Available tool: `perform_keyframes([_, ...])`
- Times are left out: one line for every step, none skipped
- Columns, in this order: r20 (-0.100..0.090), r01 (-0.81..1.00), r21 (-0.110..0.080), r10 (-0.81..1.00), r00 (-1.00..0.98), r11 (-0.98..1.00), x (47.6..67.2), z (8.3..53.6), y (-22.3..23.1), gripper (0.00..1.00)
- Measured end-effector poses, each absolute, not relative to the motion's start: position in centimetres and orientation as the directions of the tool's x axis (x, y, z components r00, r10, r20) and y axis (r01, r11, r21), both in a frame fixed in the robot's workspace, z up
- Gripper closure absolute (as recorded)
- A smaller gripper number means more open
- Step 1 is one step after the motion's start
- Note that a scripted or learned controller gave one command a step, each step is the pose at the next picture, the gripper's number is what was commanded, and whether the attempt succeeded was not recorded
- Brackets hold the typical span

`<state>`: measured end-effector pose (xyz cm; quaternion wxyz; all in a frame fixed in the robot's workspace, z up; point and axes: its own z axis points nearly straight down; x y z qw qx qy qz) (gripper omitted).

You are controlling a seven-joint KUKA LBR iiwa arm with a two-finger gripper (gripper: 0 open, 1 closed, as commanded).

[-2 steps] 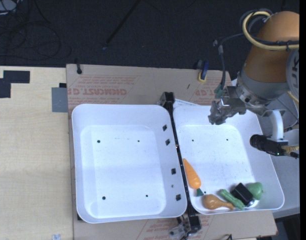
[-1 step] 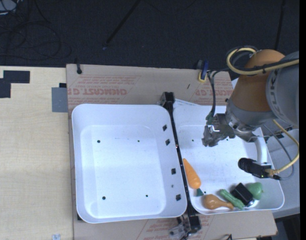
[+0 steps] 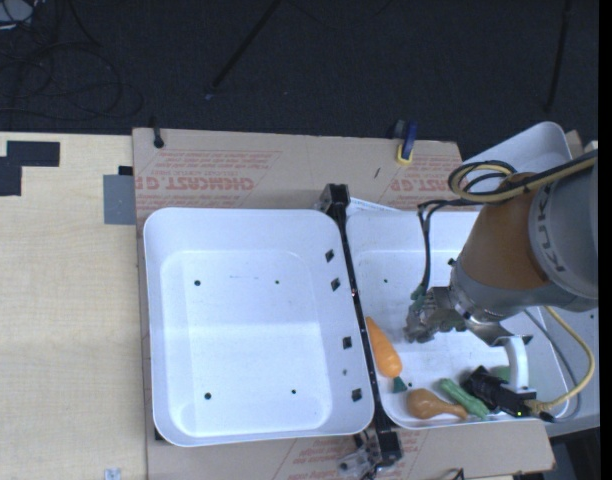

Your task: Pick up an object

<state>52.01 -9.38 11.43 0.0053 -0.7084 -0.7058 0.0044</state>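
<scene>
Fingers (image 3: 423,323): state cannot be told; hang above right bin (image 3: 406,258), orange carrot-shaped object (image 3: 383,348) just beside, likely approaching to grasp.

Orange carrot-like piece (image 3: 382,347) slanted beside the right bin's left wall; tan pear-shaped piece (image 3: 432,403); green piece (image 3: 463,396) just beside
</scene>
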Motion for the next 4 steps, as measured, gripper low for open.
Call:
perform_keyframes([0.001, 1.0, 0.006, 1.0, -0.003, 0.003, 50.9, 23.5, -6.3, 1.0])
perform_keyframes([0.001, 1.0, -0.011, 1.0, 0.003, -0.003, 50.9, 15.4, -8.3, 1.0])
perform_keyframes([0.002, 1.0, -0.008, 1.0, 0.003, -0.003, 47.3, 8.8, -8.4, 1.0])
perform_keyframes([0.003, 1.0, 0.006, 1.0, -0.009, 0.009, 47.7, 19.3, -0.7, 1.0])
